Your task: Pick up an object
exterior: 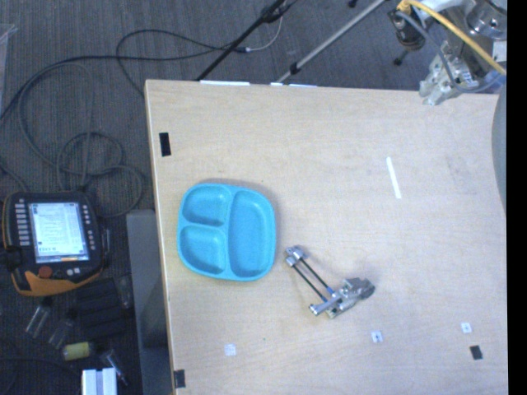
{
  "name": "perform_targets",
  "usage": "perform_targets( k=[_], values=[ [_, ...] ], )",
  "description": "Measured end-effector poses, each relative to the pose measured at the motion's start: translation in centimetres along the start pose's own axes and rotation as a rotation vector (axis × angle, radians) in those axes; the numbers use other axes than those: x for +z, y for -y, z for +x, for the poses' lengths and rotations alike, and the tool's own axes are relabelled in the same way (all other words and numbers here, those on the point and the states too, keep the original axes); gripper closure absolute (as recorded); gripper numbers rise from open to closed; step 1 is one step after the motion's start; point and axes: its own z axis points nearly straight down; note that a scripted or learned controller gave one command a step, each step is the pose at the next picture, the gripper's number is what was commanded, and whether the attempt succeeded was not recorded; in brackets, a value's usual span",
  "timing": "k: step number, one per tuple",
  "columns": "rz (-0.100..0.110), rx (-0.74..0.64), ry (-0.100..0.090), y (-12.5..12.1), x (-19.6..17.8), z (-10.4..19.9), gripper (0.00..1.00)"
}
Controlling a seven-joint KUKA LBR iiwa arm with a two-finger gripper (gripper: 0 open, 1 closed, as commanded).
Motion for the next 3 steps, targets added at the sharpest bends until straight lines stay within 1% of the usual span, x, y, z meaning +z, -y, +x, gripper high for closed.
perform_targets(
  k=[1, 2, 3],
  values=[
    [0.0, 0.012, 0.0, -0.8, 0.0, 0.8, 1.0],
    [-0.001, 0.016, 0.001, 1.5, 3.0, 1.2, 1.0],
    [-0.005, -0.184, 0.001, -2.0, -0.1, -3.0, 1.0]
  ],
)
